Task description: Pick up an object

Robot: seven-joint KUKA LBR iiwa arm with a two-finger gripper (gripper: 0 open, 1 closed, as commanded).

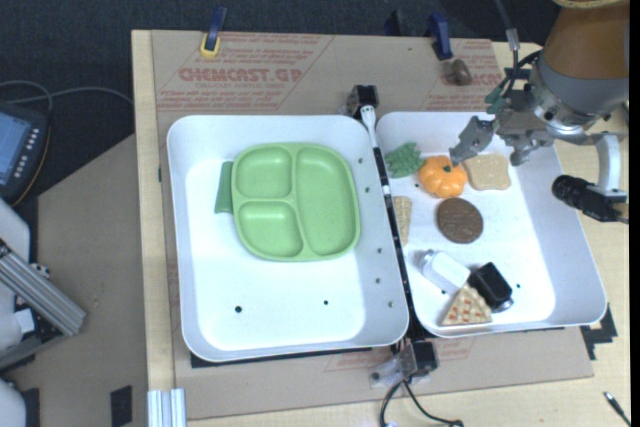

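Hovering over the right bin point(560, 300) with fingers point(472, 137) spread wide, nothing held. Below, crowded together: orange pumpkin point(442, 177) just beside toast slice point(489, 173) and green leafy piece point(404, 159). Risk of catching a neighbour, or glancing off the round pumpkin and closing on air.

A small orange pumpkin point(442, 177) sits upright in the right bin. Just beside it lie a slice of toast point(489, 173) and a brown round patty point(460, 220).
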